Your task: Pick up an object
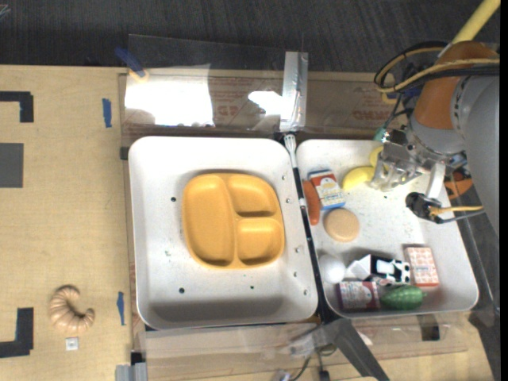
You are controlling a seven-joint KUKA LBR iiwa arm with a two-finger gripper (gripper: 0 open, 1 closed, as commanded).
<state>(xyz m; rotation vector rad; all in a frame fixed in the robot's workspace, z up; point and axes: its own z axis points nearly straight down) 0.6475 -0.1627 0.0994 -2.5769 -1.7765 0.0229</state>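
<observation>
Left bin: white, shallow; holds one yellow divided tray with three compartments, lying flat near the bin's middle.

Right bin: white, shallow; holds the loose items below.
- Yellow ball: upper part of the bin, just left of the gripper and nearly touching it.
- Small carton: red, white and blue, lying flat, below-left of the yellow ball.
- Orange stick: long and thin, along the bin's left wall, beside the carton.
- Tan round disc: just below the carton, near the bin's middle.
- Red patterned box: lower right of the bin.
- Black-and-white item: just left of the red box; its kind cannot be told.
- Can: lying on its side along the near wall.
- Green vegetable: touching the can's right end.

Gripper: over the upper part of the right bin, pointing down, on the grey arm with its orange band. Whether it is wide or narrow cannot be told from this angle; no item is seen in its grasp.

Bench, left side: a tan curled toy, well apart from both bins.
</observation>
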